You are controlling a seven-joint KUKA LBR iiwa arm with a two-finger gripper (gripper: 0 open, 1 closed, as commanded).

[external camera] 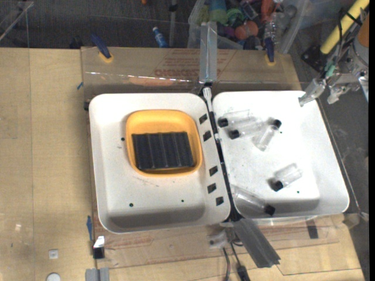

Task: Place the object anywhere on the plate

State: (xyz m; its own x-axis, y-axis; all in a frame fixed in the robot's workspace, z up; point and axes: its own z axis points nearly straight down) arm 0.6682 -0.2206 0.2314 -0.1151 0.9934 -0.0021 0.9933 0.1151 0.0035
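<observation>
**Bench scene: fingers spread and empty above the right bin's far corner**

Wooden bench (41,157) fills most of what I see, with two shallow white bins side by side on it and a box of bright plastic toys (246,7) on the floor behind. At the far right corner of the right bin (328,157) is the gripper (319,95). Its two pale fingers (306,97) stand apart with nothing between them, and they hang over the bin's rim.

Moving out from there, the objects lie loose on the right bin's floor. They are small clear plastic tubes with black caps, see-through enough that they nearly vanish against the white. Two capped tubes (237,122) lie close together near the divider at the far side. Another tube (266,132) lies tilted just beside them, its cap toward the far right. A shorter tube (285,176) lies on its own nearer the front, well apart from the others. One more tube (251,201) lies against the front left wall of the bin, its cap toward the right. None of them touches the gripper.

Across the dark divider (212,157), the left bin (108,204) holds the plate (161,120), orange-yellow, with rounded corners and a raised rim. On its nearer half lies a black ribbed slab (163,151), flat and roughly square. None of the clear tubes is on the plate.
</observation>
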